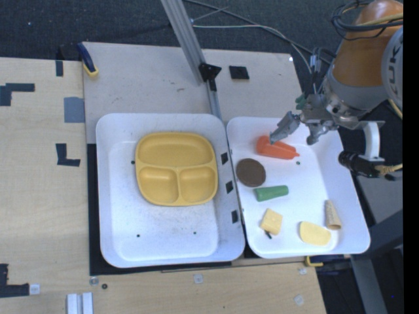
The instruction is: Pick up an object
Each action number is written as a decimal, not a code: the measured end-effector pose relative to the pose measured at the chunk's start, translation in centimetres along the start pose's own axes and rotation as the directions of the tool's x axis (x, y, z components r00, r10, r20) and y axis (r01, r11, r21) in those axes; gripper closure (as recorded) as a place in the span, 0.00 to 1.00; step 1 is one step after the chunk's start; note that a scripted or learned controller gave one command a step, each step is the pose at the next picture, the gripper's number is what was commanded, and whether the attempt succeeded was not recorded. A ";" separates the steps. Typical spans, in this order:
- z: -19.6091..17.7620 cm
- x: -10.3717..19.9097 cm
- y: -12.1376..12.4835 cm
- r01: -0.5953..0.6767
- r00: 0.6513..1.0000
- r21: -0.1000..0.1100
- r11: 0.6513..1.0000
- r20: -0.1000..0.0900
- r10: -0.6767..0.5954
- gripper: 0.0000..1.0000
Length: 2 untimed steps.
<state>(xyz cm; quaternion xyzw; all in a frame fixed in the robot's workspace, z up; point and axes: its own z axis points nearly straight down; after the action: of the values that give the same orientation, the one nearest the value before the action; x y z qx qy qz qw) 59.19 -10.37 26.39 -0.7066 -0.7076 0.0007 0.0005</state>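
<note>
Pincer (298, 133) spread apart, holding nothing, orange carrot (276, 149) just below it, brown disc (250, 172) further below-left.

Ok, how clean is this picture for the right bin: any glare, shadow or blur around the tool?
Camera view: lighting is even, with no strong glare on the right bin; the orange carrot, brown disc and green piece read sharp, with soft shadows; the tool is a little soft-edged, and the arm's orange band is bright but not washed out.
</note>
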 end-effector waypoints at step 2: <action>8.9 -0.6 0.6 0.000 1.000 0.002 1.000 0.001 0.000 0.00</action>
<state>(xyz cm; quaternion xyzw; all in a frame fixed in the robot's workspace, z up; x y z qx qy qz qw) 59.77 -10.92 17.45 -0.7068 -0.7075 0.0016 0.0007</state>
